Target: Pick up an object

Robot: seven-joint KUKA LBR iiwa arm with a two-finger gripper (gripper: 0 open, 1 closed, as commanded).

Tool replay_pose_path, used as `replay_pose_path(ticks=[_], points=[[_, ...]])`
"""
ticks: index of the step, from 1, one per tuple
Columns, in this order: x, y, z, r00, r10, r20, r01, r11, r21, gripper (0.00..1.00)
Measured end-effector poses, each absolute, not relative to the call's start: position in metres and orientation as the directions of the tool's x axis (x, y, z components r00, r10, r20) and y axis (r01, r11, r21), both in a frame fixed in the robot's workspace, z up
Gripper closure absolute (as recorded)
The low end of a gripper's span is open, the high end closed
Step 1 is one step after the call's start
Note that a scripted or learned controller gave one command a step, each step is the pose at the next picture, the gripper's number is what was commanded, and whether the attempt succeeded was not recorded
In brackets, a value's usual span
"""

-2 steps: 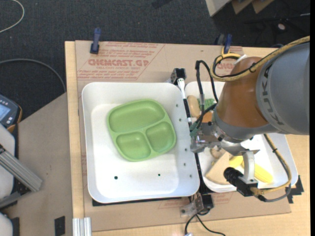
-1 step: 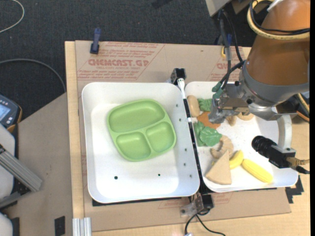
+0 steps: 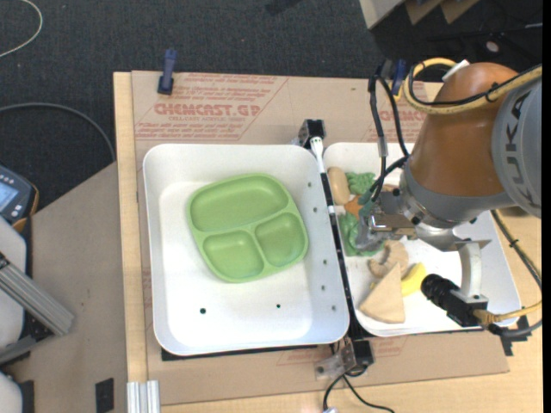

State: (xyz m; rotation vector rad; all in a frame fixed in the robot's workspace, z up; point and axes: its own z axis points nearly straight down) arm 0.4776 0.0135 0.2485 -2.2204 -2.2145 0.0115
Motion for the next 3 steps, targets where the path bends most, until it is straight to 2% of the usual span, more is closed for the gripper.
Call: replay_pose_path(ticks=[1,2,3], points=[[0.48,0.014,0.263,0.0,1.0,-0.001,1.0,0.0,0.002,1.0],[0.51,0.013,0.229,0.001,1.0,0.0,1.0,-0.001,-0.003,1.0],[0.481,0.02,0.366,-0.002,1.0,0.002,1.0,0.002,0.015,1.0]])
